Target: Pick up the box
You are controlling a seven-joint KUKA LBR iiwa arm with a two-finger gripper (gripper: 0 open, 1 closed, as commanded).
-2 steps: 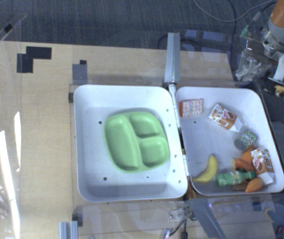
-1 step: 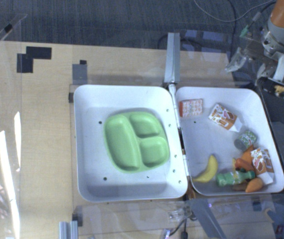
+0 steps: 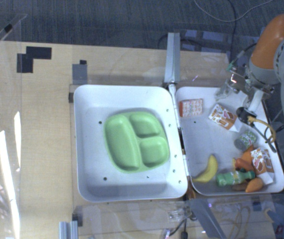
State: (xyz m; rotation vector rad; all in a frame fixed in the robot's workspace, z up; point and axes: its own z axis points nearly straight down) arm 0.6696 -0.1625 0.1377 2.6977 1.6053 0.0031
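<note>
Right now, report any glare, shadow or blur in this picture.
Camera view: white glare streaks on the bench at left; soft shadow inside the left bin around the green tray; the small items in the right bin look soft, labels unreadable.

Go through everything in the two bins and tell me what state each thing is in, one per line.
Green tray: flat in the left bin, compartments bare.
Box: lying flat, top left of the right bin.
Packet: lying tilted, right of the box.
Banana: on its side near the front.
Green bottle: on its side.
Can: lying down.
</note>
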